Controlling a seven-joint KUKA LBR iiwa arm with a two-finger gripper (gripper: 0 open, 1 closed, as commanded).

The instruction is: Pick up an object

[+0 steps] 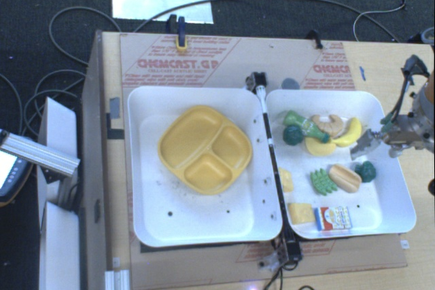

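We see two white bins side by side on the counter. The left bin point(146, 214) holds a yellow divided plate point(205, 149) lying flat near its middle. The right bin point(394, 214) carries a scatter of toy food. Toward its far edge lie a green piece with a round dark head point(293, 130), a tan croissant-like piece point(330, 123) and a yellow banana point(349, 134), all crowded together and touching. Nearer the middle sit a ridged green piece point(321, 180), a hot dog in a bun point(344, 178) just beside it, and a dark green broccoli point(366, 171) against the hot dog's right end. Along the near edge lie a yellow cheese block point(300, 213) and a small red-and-white carton point(333, 219); another pale yellow piece point(286, 180) rests by the bin's left wall.

The jaws point(365, 144) reach in over the right edge of that bin, above the broccoli and right of the banana. We cannot tell how far they are open, and we see nothing between them.
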